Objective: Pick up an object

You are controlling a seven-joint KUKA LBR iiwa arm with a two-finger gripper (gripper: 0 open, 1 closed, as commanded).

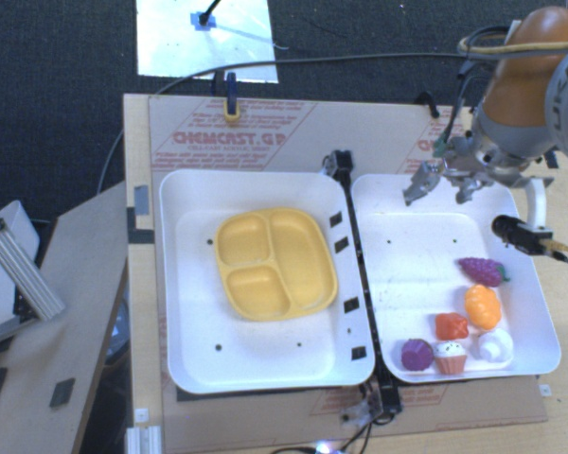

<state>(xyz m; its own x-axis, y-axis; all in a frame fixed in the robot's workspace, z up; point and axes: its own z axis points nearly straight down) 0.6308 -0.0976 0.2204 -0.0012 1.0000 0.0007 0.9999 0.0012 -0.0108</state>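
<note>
Counting six toys (469,327), two bins (265,187)

a robotics lab: a bench (265,121) covered with a protective-film sheet, two white bins (185,206) clipped side by side, loose cables (360,60), dark carpet (57,64), a grey-and-orange industrial arm (530,74).

Six small toy foods lie in the right bin (398,282), bunched toward its near right corner: a purple grape bunch (482,270), an orange fruit (483,306), a red piece (451,326), a white piece (494,346), a purple ball (417,354) and a cupcake (451,357) standing upright at the near edge.
</note>
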